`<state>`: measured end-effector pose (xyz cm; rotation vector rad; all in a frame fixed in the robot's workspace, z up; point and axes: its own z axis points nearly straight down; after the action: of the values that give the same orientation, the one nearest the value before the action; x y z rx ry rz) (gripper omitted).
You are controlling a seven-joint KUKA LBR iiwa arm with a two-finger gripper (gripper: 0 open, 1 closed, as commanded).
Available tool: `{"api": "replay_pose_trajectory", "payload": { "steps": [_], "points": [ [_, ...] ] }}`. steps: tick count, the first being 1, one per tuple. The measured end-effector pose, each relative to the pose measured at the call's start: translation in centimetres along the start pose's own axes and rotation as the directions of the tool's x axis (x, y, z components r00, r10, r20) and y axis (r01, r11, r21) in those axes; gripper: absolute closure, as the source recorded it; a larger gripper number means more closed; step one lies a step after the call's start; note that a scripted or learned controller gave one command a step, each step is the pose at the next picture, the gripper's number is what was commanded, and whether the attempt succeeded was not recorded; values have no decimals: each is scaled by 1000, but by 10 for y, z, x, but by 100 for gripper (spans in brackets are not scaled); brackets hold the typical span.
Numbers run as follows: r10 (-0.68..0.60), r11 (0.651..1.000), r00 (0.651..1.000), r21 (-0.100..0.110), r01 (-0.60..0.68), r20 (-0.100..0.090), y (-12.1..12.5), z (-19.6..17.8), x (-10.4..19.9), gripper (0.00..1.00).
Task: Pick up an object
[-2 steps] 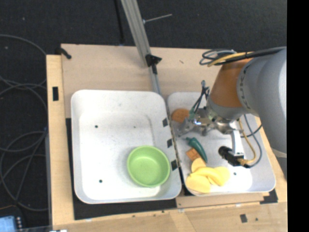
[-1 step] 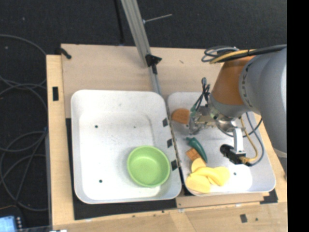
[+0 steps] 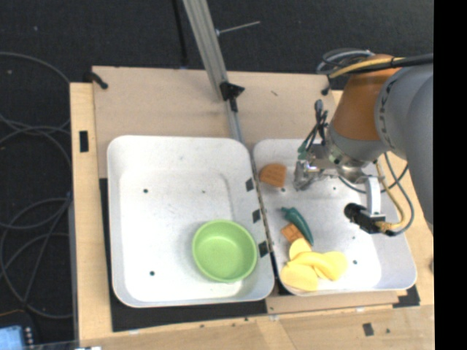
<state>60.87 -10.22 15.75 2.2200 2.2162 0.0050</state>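
Note:
My gripper [image 3: 305, 175] hangs over the upper left part of the right bin [image 3: 387, 265], reaching in from the right. A round orange-brown piece [image 3: 273, 174] lies just left of the gripper, near the bin's left wall. Below it lie a dark green elongated object [image 3: 297, 222], a small orange block [image 3: 291, 232] and a yellow soft object [image 3: 312, 265] at the bin's front. A light green bowl [image 3: 224, 250] sits in the left bin [image 3: 146, 173] at its front right. Nothing shows between the gripper's fingers.
A metal pole [image 3: 210, 42] slants up from between the bins at the back. The wooden bench [image 3: 160, 100] surrounds both bins. Black cables lie on the floor at the left.

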Motion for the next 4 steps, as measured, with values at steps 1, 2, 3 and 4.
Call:
{"api": "replay_pose_trajectory", "payload": {
  "steps": [1,2,3,4],
  "points": [
    [-4,1000,1000,-2,4,1,10,-61,-3,100],
    [-5,1000,1000,2,5,-1,11,-76,-4,100],
    [-8,1000,1000,5,8,-2,9,-75,42,100],
    [-9,1000,1000,5,10,-4,-1,-88,94,100]
  ]
}}
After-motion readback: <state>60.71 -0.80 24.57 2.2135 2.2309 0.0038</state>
